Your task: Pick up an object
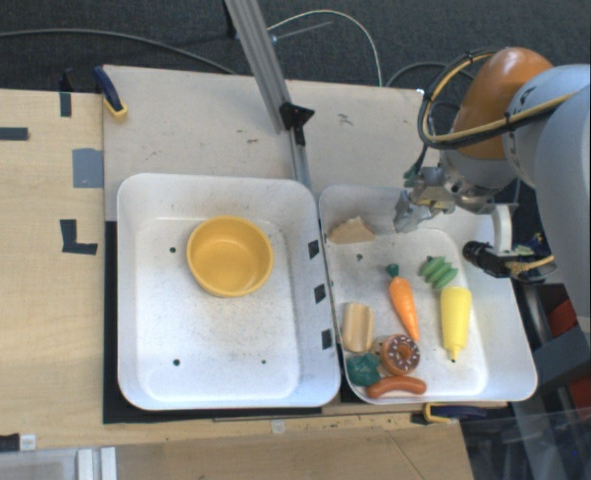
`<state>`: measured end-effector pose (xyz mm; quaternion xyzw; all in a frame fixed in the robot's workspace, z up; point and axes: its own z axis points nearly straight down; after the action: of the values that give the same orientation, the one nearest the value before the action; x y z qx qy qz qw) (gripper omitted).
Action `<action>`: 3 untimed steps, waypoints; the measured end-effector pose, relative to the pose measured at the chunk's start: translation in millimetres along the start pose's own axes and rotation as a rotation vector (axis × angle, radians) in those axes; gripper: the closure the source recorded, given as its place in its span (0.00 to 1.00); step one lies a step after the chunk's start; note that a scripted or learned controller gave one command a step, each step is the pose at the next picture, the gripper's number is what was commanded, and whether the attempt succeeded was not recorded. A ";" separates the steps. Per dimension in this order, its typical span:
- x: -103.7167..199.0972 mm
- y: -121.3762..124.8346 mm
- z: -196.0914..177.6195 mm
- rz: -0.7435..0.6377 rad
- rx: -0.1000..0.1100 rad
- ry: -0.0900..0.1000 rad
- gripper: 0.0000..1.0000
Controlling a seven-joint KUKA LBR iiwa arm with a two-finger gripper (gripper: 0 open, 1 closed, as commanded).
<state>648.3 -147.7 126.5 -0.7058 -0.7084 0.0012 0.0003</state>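
A yellow bowl [230,256] sits in the left bin [145,368]. The right bin [510,363] holds a carrot [405,306], a corn cob [455,318], a donut [401,353], a sausage [395,387] and a tan wedge [350,231]. The gripper [412,211] hangs over the right bin's far edge, near the wedge.

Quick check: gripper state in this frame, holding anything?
Gripper: over the far end of the right bin, near the tan wedge; open or shut cannot be told, nothing seen held.
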 end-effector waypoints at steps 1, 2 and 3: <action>5.7 -3.5 -45.1 0.002 -0.005 0.001 1.00; 1.1 1.3 -89.7 0.003 -0.006 0.000 1.00; 10.4 6.7 -147.0 0.001 -0.008 0.000 1.00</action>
<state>655.3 -137.1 273.5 -0.7062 -0.7080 -0.0016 -0.0024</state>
